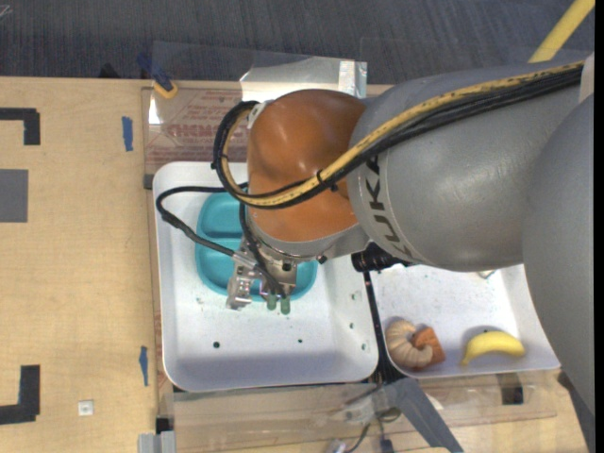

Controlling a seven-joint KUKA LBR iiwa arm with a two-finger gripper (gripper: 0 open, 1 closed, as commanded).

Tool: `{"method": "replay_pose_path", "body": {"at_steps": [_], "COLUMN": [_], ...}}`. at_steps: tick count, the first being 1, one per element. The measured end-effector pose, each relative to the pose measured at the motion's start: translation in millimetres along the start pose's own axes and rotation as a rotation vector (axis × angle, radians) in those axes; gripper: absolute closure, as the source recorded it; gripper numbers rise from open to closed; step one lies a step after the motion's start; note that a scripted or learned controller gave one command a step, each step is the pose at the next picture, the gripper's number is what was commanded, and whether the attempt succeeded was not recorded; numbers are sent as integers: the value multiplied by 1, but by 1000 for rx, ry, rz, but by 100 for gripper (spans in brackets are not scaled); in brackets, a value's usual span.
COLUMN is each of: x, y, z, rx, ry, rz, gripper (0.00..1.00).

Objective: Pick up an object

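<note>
Target object: a teal dish [219, 223], lying in the left white bin [179, 347] toward its far side, partly covered by the arm's orange band [302, 163]; its near rim sits right under the tool.
Tool: the tool [262, 295] is low over the dish's near edge, with green-tipped fingertips [276, 303] showing just past the rim; whether they are spread or pressed together cannot be told from this angle, since the wrist hides most of them.
Contact: tool and dish look to be touching or nearly so, but nothing is plainly seen between the fingers.
Done, as judged: the arm is placed over a candidate and down at bin level.
Left, as judged: a sure grip and the lift; the dish appears to rest on the bin floor, not raised.
Risk: a shallow, smooth rim may slip from a narrow pinch.
Other candidates: in the right white bin [444, 291], a brown-and-cream knobbly item [415, 343] and a banana [491, 345] lie near each other at the near side, well apart from the tool.
Arm: the grey arm [472, 177] with a yellow-black cable [425, 111] crosses the right bin.
Counter: a wooden counter [75, 253] with black marks and blue tape [126, 132] lies to the left.
</note>
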State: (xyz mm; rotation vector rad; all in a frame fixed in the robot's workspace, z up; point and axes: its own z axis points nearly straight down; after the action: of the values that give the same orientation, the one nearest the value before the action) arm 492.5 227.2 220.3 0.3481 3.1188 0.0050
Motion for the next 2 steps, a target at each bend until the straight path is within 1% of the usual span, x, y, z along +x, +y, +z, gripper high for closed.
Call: {"method": "replay_pose_path", "body": {"at_steps": [2], "x": [-2], "y": [3], "z": [-21], "rx": [-6], "ry": [-11], "rz": [-3], "gripper": [100]}}
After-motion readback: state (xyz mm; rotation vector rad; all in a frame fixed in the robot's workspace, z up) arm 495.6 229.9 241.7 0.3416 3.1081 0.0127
